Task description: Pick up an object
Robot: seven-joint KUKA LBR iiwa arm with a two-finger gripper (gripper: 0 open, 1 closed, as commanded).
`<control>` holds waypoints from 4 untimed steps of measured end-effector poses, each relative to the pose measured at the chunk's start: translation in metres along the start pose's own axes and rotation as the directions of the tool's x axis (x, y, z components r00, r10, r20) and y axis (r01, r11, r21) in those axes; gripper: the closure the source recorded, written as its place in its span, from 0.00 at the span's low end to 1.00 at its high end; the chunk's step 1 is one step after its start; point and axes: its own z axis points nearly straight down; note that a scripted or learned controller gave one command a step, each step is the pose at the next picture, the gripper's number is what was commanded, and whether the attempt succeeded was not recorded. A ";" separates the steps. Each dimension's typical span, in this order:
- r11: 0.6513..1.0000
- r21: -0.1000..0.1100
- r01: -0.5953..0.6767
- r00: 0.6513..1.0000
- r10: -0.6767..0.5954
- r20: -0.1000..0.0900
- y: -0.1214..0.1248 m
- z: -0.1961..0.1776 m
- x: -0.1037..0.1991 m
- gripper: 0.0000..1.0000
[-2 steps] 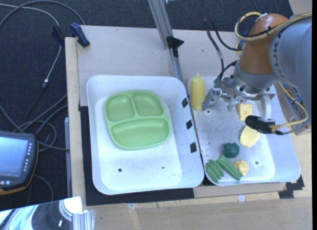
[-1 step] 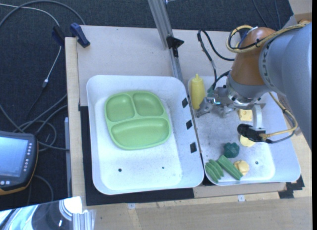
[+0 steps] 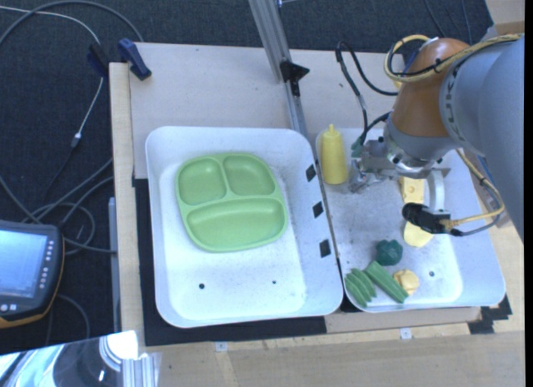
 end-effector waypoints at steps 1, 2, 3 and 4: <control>1.000 -0.006 0.001 1.000 -0.001 0.003 0.003 -0.044 -0.001 1.00; 1.000 -0.008 0.001 1.000 -0.001 0.003 -0.001 -0.107 0.002 1.00; 1.000 -0.008 0.002 1.000 -0.002 0.003 0.000 -0.151 0.002 1.00; 1.000 0.003 0.006 1.000 -0.006 -0.001 -0.019 -0.142 0.061 1.00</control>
